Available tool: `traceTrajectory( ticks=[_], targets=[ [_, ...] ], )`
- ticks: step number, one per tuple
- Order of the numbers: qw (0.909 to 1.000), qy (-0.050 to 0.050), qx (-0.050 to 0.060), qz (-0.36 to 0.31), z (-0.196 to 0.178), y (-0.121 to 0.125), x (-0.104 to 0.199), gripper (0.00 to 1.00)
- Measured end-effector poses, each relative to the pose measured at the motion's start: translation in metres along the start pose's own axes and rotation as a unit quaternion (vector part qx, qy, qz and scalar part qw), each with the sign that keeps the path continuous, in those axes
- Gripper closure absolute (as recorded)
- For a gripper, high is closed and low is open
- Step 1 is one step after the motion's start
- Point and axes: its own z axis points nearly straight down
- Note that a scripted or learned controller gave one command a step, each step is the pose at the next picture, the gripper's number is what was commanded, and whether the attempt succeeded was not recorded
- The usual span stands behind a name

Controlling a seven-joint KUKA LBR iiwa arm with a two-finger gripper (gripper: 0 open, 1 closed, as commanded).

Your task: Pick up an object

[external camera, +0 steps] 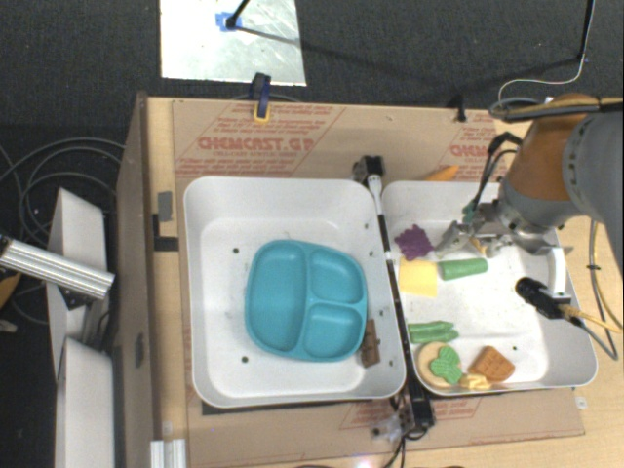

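Grey arm reaches low into right white bin [575, 354]. Two-finger gripper [466, 245] sits just above small green plastic cylinder [462, 268], likely to grab it. Fingers look spread apart, nothing between. Yellow block [420, 280] just beside.

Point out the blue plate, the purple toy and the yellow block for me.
blue plate [304, 300]: camera view, on the divider between its compartments.
purple toy [413, 242]: camera view, on its middle.
yellow block [420, 280]: camera view, on its top face.
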Motion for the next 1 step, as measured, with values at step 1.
traceTrajectory(
  ticks=[1],
  targets=[
    [1.0,-0.003,-0.006,-0.002,-0.0256,0.0611,-0.0598,0.0]
  ],
)
